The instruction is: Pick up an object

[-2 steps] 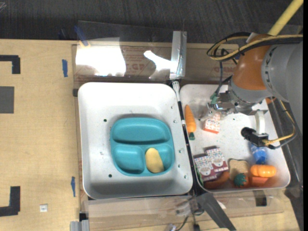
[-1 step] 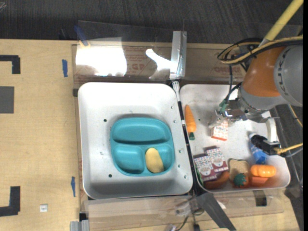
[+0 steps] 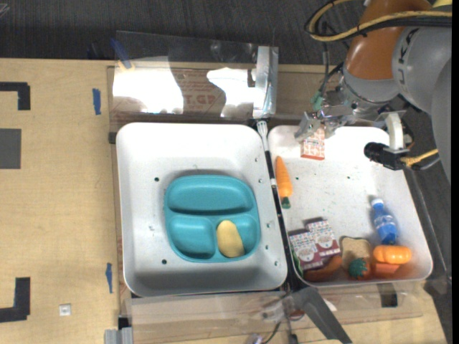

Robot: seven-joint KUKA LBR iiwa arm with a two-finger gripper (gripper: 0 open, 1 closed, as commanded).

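Gripper (image 3: 315, 126) sits at the far left corner of the right bin (image 3: 344, 170), with a small red-and-white packet (image 3: 313, 146) hanging right under the fingertips. Looks pinched by its top edge, fingers nearly closed on it, but the contact is small and partly hidden, so treat the hold as probable, not certain.

Packet: light, thin, probably a bit floppy and slick. An edge pinch can slip, so you want more of the top edge between the fingers. Its long axis runs roughly top to bottom in the camera view, top edge toward the gripper, printed face to the camera.

Other candidates if it drops: carrot (image 3: 284, 180) by the divider, long axis along the divider, stiff, grab mid-body. Blue bottle (image 3: 384, 221) at the right wall, rounded and likely to roll.

Left bin (image 3: 143, 149) holds a teal tray (image 3: 210, 217) with a yellow piece (image 3: 230, 239) in it.
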